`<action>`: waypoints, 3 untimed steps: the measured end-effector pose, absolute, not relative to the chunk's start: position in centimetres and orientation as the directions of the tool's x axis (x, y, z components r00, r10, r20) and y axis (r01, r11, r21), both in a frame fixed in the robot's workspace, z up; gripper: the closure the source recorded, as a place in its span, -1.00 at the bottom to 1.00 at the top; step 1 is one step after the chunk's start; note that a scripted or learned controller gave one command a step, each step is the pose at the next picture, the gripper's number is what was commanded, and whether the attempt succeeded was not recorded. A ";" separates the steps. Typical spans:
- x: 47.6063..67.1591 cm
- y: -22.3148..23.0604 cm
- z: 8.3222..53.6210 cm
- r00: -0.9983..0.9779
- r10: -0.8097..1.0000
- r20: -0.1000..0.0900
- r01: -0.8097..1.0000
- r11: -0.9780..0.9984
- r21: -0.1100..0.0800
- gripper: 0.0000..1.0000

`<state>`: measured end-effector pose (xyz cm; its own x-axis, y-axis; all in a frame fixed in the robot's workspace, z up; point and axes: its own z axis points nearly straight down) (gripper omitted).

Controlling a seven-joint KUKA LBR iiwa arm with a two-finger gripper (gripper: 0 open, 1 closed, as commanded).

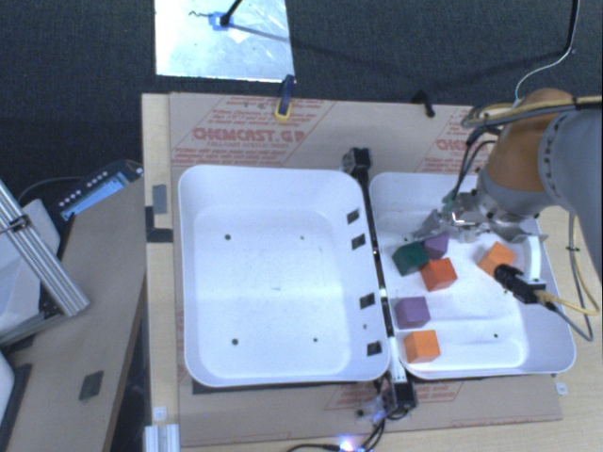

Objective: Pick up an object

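The right bin [542,347] holds several blocks. A green block [407,256] lies beside a small purple block [436,246], with an orange block [438,273] just in front of them. Another orange block [497,256] lies further right. A purple block [412,311] and an orange block [422,345] sit near the bin's front left. My gripper [450,220] hangs low over the back of the right bin, just behind the small purple block. Nothing shows between its fingers.
The left bin [203,252] stands beside the right one, with a black divider strip [369,252] between them. A silver sheet [223,26] lies behind the bench. A yellow clip [283,111] sits at the back edge of the board.
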<state>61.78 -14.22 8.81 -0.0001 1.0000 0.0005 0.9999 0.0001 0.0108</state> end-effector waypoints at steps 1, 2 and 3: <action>62.0 -14.1 10.1 -0.004 1.000 0.000 1.000 0.004 0.015 1.00; 65.9 -14.8 8.5 -0.005 1.000 -0.001 1.000 0.005 0.004 1.00; 61.9 -14.0 8.4 -0.001 1.000 0.000 1.000 0.001 -0.001 1.00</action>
